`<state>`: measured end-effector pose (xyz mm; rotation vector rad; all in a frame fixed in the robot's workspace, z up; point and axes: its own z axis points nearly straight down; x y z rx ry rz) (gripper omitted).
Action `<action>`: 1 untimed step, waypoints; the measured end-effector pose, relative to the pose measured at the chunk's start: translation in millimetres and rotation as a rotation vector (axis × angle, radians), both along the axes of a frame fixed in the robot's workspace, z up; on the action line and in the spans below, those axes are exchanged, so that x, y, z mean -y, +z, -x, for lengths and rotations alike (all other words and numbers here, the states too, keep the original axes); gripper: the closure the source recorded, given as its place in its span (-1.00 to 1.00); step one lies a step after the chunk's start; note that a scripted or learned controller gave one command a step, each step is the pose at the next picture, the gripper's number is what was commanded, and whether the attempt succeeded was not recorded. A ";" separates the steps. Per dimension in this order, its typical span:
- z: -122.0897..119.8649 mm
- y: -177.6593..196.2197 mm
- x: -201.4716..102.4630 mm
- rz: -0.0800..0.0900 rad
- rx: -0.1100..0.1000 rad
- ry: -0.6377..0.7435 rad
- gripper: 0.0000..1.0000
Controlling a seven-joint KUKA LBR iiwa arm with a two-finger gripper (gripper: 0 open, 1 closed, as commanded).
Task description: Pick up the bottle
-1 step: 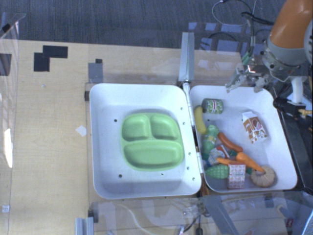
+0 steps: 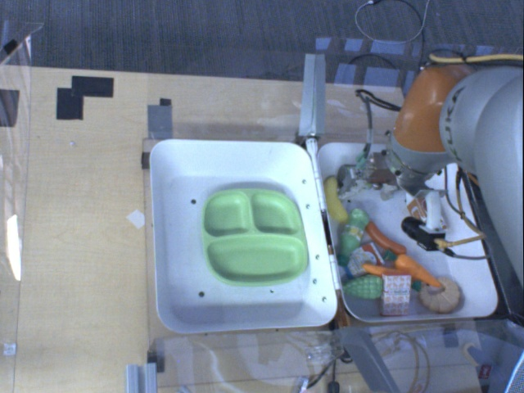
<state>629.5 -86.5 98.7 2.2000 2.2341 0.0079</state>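
Right bin (image 2: 483, 305) crowded with toys, left bin (image 2: 176, 219) open around green tray (image 2: 255, 236)

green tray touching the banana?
Apart. The camera view shows the green tray in the left bin; the banana lies in the right bin, bin walls between them.

Wood bench (image 2: 82, 244) w/ two white bins: left bin (image 2: 176, 301), right bin (image 2: 479, 301), side by side.

Soft, even light is falling from above. The white bins (image 2: 237, 158) are looking bright, with gentle shadows inside their walls. A clear panel (image 2: 16, 219) on the left is catching pale glare. The whole picture is looking a little fuzzy.
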 end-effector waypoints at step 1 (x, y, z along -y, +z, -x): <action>14.4 -9.7 3.8 -0.001 0.003 -0.083 -1.00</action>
